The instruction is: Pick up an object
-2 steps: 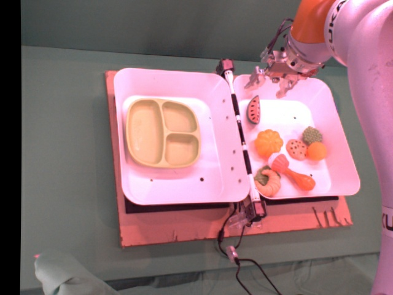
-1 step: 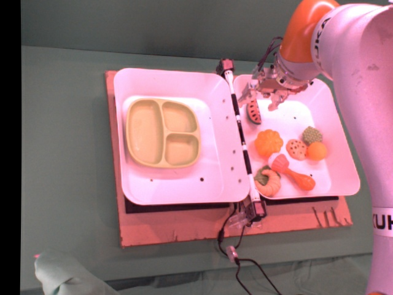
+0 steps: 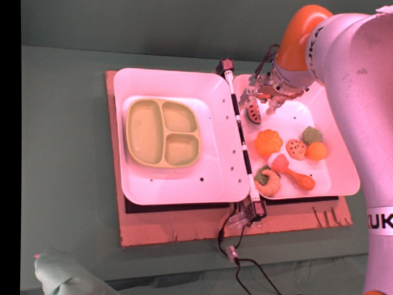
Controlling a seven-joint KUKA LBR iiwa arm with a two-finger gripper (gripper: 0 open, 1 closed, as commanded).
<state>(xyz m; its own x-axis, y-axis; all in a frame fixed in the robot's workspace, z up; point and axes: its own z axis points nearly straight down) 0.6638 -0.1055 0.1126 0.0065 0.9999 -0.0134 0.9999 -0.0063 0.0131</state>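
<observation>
A: Two white bins side by side on the table (image 3: 73, 165). The left bin (image 3: 184, 183) has a green divided plate (image 3: 163, 132) with three compartments. The right bin (image 3: 334, 171) has the toys.

B: Where's the pincer?

A: The pincer (image 3: 261, 101) is over the far-left corner of the right bin, hanging off the grey arm (image 3: 356, 72) with the orange band. Fingers point down toward the bin floor, spread apart, nothing between them that I can see.

B: Closest thing to it?

A: A watermelon slice (image 3: 253, 114), just below and between the fingertips as seen from here. Can't tell if they touch it. Its long axis runs roughly near-to-far, about parallel to the divider strip (image 3: 239, 128) between the bins; curved dark rind toward the right, red flesh facing the divider.

B: The rest?

A: An orange pumpkin (image 3: 268, 142) mid-bin, round, no clear axis. A spotted cookie (image 3: 296, 149) right of it, then a green bumpy ball (image 3: 312, 134) touching an orange ball (image 3: 317, 150). A carrot-like piece (image 3: 293, 173) lies on its side, long axis diagonal, pale pink wide end up-left, orange narrow end down-right. A second pumpkin (image 3: 268, 182) with a green top sits at the near-left corner, near the carrot's wide end.

B: Anything outside the bins?

A: Cables (image 3: 245, 266) trail off the near edge of the brown board (image 3: 184, 229) under the bins.
</observation>
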